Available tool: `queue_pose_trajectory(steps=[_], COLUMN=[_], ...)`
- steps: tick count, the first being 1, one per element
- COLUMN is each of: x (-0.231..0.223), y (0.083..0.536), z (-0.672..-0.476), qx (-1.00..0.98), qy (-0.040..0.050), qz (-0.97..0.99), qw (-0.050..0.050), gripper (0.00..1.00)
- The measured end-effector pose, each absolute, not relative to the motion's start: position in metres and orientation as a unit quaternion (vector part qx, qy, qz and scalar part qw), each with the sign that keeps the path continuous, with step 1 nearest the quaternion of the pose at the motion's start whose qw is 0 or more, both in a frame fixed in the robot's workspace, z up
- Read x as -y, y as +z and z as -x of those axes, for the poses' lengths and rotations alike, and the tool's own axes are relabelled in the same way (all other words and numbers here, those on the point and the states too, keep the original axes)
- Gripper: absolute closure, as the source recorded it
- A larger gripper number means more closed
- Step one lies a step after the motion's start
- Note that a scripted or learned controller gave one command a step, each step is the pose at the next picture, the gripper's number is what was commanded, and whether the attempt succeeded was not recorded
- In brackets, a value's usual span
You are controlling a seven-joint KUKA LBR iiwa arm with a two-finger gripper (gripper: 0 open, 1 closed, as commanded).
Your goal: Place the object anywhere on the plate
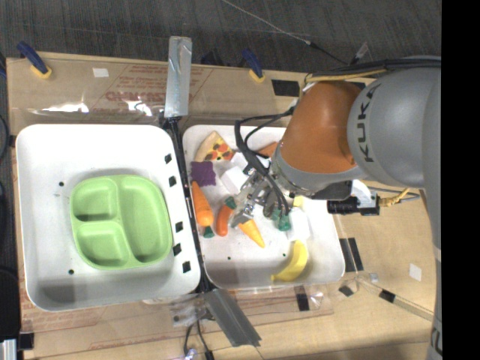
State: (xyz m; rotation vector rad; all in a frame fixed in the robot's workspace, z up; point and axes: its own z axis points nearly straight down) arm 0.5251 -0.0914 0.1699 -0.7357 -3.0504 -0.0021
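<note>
Looming closest to the lens, the grey arm [397, 118] is reaching over the right white bin [322, 265]. Left of that bin, a green three-compartment plastic plate [120, 220] is lying in the left white bin [37, 156]. Inside the right bin, a long orange carrot [200, 203], a purple block [202, 173], a pizza slice [214, 148] and a yellow banana [294, 262] are lying. The hand [251, 205] is hovering above them beside a small orange cone [253, 233]; how far it is open cannot be made out.

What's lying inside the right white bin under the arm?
Right bin: pizza slice, purple block, carrot, banana, orange wedge. The arm covers the bin's upper right.
</note>
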Motion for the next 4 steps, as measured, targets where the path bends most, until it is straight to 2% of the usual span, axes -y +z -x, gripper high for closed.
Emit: queue_pose_trajectory(steps=[1,2,3,4], x=[0.028,0.029,0.074,0.022], y=[0.231,0.230,0.304,0.419], z=[-0.527,-0.527,-0.497,-0.482], qx=[0.960,0.960,0.928,0.969], qy=[-0.0008,-0.0002,0.0000,-0.0006], qz=[0.279,0.280,0.372,0.247], qw=[-0.002,-0.001,-0.002,-0.004], gripper=[1.00,0.00,0.00,0.00])
